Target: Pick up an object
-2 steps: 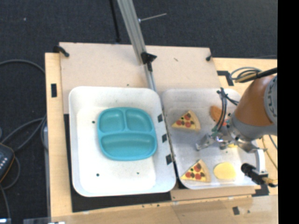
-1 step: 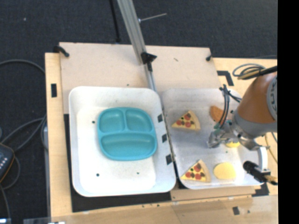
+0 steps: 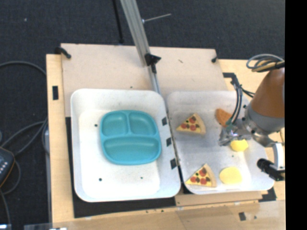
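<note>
Yellow lump (image 3: 239, 144) at the pincer (image 3: 228, 138), not yet lifted — pick barely begun.

Desk (image 3: 115, 68) carries two white bins: left bin (image 3: 84, 104) holds a teal divided plate (image 3: 129, 137); right bin (image 3: 192, 99) holds the arm's working end plus small toys. Two pizza slices (image 3: 192, 124) (image 3: 202, 176), an orange piece (image 3: 222, 115), a flat yellow disc (image 3: 230, 175). Lump rests on the bin floor, touching or just beside the pincer's right side. Cannot tell whether the pincer is open or closed; nothing visibly gripped. Grasp and lift remain.
</note>
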`<state>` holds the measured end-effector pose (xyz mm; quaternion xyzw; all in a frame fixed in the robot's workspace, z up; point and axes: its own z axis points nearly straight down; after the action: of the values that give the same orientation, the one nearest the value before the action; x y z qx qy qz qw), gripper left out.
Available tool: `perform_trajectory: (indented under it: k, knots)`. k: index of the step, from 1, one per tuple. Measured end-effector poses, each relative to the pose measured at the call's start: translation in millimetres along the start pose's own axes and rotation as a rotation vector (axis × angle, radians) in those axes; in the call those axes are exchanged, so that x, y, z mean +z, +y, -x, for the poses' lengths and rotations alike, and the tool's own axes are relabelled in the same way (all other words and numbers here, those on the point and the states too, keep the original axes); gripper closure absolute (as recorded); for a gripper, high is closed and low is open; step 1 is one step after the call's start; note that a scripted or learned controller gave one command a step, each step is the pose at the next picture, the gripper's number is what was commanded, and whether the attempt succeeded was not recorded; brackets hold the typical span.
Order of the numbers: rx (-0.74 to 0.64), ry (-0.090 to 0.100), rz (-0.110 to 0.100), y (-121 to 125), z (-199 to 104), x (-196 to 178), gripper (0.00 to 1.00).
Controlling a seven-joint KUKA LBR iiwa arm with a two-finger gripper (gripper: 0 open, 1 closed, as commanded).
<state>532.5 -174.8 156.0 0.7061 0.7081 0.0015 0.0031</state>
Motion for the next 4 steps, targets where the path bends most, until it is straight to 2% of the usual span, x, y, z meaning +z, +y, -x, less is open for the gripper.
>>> perform_trajectory:
  k: [1,2,4]
  knots:
    - [0.000,-0.001,0.001,-1.7,2.2,-44.4,1.00]
    - [-0.001,-0.001,0.003,-4.2,4.7,-108.0,1.00]
    - [-0.004,0.002,-0.005,6.6,-83.8,-96.7,1.00]
